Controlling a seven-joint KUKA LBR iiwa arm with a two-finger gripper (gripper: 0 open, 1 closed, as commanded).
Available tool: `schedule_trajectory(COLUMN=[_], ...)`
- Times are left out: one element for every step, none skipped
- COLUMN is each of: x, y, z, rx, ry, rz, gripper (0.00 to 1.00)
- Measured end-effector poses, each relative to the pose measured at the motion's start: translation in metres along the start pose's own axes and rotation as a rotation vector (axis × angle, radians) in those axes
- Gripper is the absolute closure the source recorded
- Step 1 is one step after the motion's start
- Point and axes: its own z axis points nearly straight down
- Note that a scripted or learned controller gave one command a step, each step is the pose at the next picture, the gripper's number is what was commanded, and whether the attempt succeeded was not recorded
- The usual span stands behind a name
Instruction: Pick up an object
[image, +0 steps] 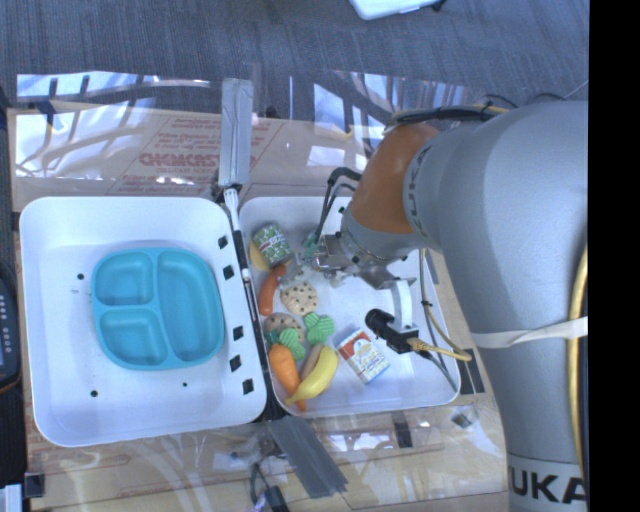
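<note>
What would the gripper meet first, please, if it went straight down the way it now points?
Probably the cookie or the right bin's floor beside it; the gripper hangs just above there, though depth is unclear.

Toy food (300, 340) beneath grey arm (480, 220)

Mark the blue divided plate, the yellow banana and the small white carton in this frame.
Blue divided plastic plate (157, 306): camera view, on the ridge between its compartments.
Yellow toy banana (319, 375): camera view, mid-curve of its body.
Small white carton with orange label (363, 356): camera view, centre of its printed face.
</note>
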Motion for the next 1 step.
schedule_trajectory(x=[0.0053], y=[-0.0395], z=[0.0005], rx=[0.002], ry=[0.000], rz=[0.031], gripper=[0.00])
